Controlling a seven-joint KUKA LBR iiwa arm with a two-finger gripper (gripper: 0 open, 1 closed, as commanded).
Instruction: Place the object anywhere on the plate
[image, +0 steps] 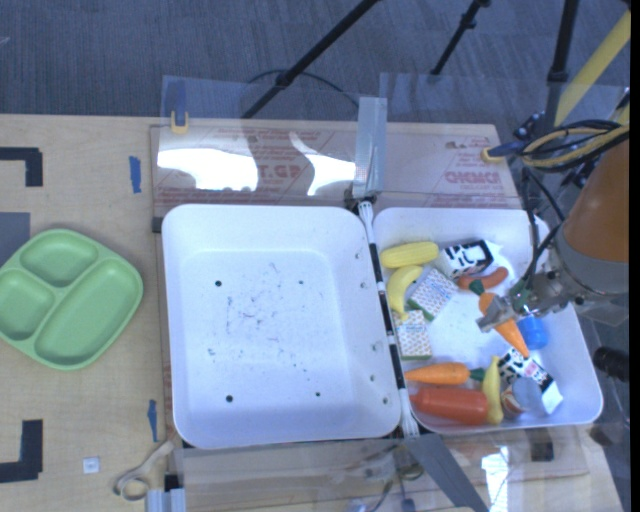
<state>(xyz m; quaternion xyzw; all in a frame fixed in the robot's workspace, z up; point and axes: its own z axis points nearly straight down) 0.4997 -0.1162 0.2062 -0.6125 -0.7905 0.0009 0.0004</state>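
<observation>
Gripper (497, 318) is hanging low in the right bin (575, 345) w/ fingertips at a small toy carrot (511, 333); can't tell if open or closed. Toy bananas (405, 270), a bigger carrot (437, 374) & a red sausage (452, 403) are lying at its 8-10 o'clock. Green divided plate (68, 297) is sitting well apart on the bench at 9 o'clock, beyond the left bin (190, 235).

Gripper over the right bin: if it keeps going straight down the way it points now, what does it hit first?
Most likely the small orange carrot directly beneath the gripper, with the blue piece just beside it. Depth is hard to judge from this slanted view, so it may already be touching.
</observation>
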